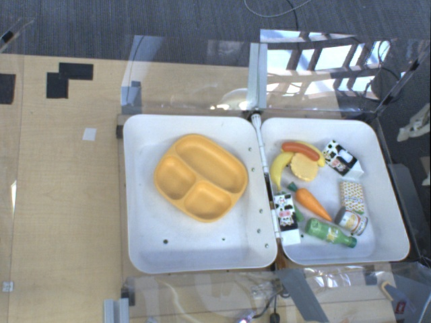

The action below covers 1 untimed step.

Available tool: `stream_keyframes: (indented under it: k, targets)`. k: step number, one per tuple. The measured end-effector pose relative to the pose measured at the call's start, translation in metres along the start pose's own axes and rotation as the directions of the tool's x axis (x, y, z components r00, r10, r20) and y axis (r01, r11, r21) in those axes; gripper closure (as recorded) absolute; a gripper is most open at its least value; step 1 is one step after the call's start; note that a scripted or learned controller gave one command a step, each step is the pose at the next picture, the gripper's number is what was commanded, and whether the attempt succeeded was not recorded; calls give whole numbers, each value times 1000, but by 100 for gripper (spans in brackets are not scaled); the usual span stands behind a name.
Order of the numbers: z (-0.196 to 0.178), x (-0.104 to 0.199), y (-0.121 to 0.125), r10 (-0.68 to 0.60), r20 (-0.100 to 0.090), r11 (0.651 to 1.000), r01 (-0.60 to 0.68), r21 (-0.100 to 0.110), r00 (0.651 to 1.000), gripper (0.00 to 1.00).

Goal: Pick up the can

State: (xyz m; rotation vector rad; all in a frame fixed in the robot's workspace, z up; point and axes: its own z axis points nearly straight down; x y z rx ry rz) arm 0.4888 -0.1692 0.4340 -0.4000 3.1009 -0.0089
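The can (pixel 351 221) is small, with a brown label and a silver end. It lies on its side near the front right of the right bin (pixel 379 180). It touches a green bottle (pixel 330 233) on its front left and sits just in front of a patterned cracker box (pixel 352 196).
The right bin also holds a carrot (pixel 313 204), a banana (pixel 278 169), a sausage (pixel 301 149), a yellow round piece (pixel 304 170) and two cow-print cartons (pixel 339 157) (pixel 286 214). A yellow divided plate (pixel 200 177) lies in the left bin (pixel 145 237).
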Motion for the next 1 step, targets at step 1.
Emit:
stream_keyframes:
  k: [1]
  targets:
    - [-14,-3,0,1,13,1000,-1,7,1000,100]
